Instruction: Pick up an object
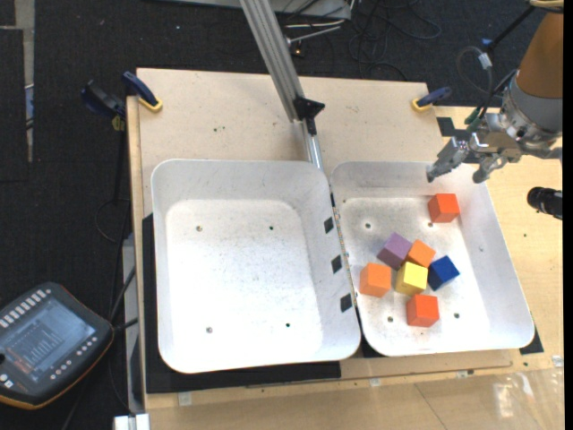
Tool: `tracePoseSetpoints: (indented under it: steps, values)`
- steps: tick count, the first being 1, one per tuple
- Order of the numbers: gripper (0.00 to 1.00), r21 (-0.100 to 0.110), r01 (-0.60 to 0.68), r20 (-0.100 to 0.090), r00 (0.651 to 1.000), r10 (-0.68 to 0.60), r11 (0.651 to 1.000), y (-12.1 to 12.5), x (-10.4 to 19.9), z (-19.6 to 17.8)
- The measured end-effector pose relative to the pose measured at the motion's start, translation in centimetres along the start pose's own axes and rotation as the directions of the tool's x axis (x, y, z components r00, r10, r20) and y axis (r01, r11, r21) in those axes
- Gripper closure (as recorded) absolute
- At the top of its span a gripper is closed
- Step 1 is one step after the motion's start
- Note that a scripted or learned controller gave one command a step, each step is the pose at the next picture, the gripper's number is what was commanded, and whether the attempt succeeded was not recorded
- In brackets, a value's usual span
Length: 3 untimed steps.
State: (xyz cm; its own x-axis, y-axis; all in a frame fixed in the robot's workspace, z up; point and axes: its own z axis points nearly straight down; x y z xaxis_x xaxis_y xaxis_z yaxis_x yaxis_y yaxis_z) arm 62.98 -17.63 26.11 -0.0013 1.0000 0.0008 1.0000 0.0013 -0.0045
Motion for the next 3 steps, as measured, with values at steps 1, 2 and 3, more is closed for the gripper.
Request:
tracePoseSetpoints:
  steps: [1, 2, 3]
  values:
    - [0.00, -0.004, 0.002, 0.002, 1.000, -0.002, 1.000, 0.1, 0.0, -0.3]
    - [0.00, 0.001, -0.002, 0.000, 1.000, 0.002, 1.000, 0.2, 0.0, 6.1]
    - [0.00, 0.002, -0.002, 0.000, 1.000, 0.002, 1.000, 0.3, -0.3, 12.5]
